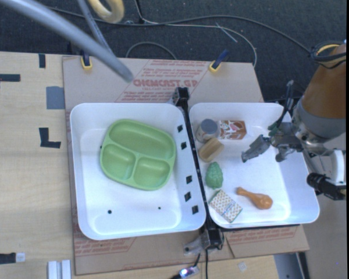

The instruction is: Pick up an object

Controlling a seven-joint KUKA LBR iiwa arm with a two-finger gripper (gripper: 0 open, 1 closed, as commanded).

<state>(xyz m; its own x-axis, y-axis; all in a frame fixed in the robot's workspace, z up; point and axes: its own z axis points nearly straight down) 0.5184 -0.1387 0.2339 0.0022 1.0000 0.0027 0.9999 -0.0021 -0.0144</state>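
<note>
Landmark: black divider strip (189, 156) between two shallow white bins on the table (23, 156). Left of divider, in left white bin (81, 173): green three-compartment plastic tray (138, 154), lying flat. Just right of divider, in right white bin (296, 208): small grey round tin (207, 128), tan bread-like block (210, 149), green knobbly lump (214, 175), checkered white packet (225, 206). Further right of divider: brown-and-white wrapped packet (232, 129), orange drumstick-shaped toy (255, 198). Grey two-finger gripper (257, 147) above right bin, nothing between fingers; open or clenched cannot be told.
</note>
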